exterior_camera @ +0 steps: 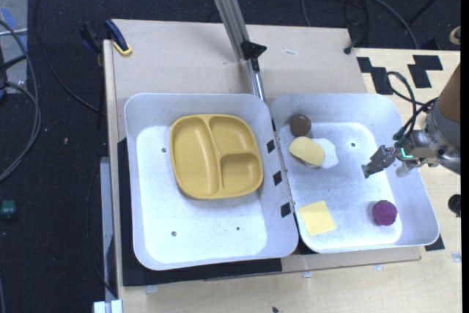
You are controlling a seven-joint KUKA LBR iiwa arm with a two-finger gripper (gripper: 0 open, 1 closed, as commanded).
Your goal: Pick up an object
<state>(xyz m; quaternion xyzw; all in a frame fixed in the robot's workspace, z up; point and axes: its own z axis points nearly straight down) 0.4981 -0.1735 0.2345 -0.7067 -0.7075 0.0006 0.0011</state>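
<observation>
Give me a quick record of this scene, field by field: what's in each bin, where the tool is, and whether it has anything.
left bin: yellow divided plate
right bin: brown round object, pale yellow lump, yellow flat square, purple ball
tool: over the right bin's right part, above the purple ball in the view
held object: none seen between its fingers
tool open or shut: cannot tell
</observation>
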